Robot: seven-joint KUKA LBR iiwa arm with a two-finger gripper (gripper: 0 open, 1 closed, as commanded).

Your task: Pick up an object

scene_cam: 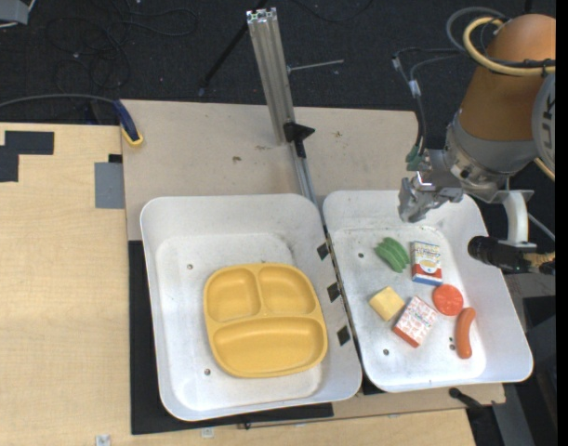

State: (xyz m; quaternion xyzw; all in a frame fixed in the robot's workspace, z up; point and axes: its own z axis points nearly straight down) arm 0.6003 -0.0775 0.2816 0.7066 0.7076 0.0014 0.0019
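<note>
gripper (419,203) hovers over the far edge of the right bin (507,365), can't tell its grip; green pepper (391,254) lies just below it, beside the small carton (427,260)

Two white bins (172,249), one yellow tray (264,320), seemingly six small food items (423,295).

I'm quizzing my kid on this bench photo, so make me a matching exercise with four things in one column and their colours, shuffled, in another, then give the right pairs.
Things:
1. divided plate in the left bin
2. tomato
3. cheese wedge
4. pepper

Colours:
A. green
B. pale yellow
C. red
D. mustard yellow

Pairs: 1-D, 2-C, 3-B, 4-A
</note>
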